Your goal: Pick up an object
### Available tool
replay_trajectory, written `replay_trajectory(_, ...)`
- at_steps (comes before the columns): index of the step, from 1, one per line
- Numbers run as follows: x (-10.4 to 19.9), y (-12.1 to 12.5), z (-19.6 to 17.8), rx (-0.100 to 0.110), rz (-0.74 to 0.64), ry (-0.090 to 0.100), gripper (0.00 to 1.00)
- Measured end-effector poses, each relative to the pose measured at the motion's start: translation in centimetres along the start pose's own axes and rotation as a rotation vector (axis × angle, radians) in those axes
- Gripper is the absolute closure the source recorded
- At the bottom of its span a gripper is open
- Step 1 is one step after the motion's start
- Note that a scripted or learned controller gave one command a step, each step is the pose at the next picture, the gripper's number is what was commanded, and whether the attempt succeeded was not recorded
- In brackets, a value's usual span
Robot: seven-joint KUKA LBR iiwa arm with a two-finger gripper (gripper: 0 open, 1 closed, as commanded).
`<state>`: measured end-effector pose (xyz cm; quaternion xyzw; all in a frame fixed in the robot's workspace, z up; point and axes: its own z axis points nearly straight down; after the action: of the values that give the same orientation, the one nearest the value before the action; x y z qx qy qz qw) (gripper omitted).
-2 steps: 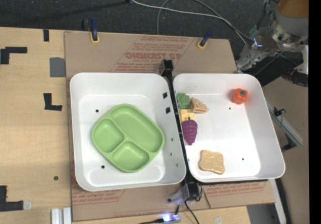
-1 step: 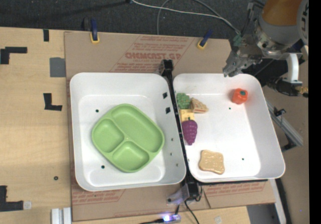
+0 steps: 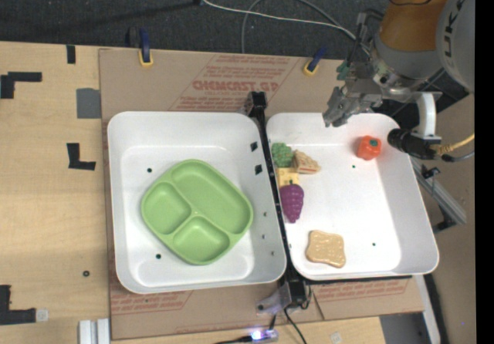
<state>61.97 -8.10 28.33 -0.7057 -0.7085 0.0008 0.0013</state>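
I am looking down at a slant on a worktop (image 3: 46, 180) carrying two shallow white bins side by side. The left bin (image 3: 123, 142) is holding a green divided plate (image 3: 196, 211). The right bin (image 3: 401, 219) is holding several toy foods: a small orange tomato (image 3: 368, 147) near the far right side, a cluster by the left wall made of a green piece (image 3: 282, 154), a wedge of sandwich (image 3: 306, 163), a yellow piece (image 3: 288, 177) and purple grapes (image 3: 292, 201), and a slice of toast (image 3: 326, 249) near the front. My arm (image 3: 421, 18) is reaching in from the right, and its end effector (image 3: 340, 112) is hanging over the bin's far edge, holding nothing; I cannot tell how wide it is standing. The tomato is lying just to its right and nearer the front, apart from it.
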Motion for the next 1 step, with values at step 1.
replay_trajectory(1, 5.32, -2.80, 0.75, 0.001, -0.002, 0.000, 1.00)
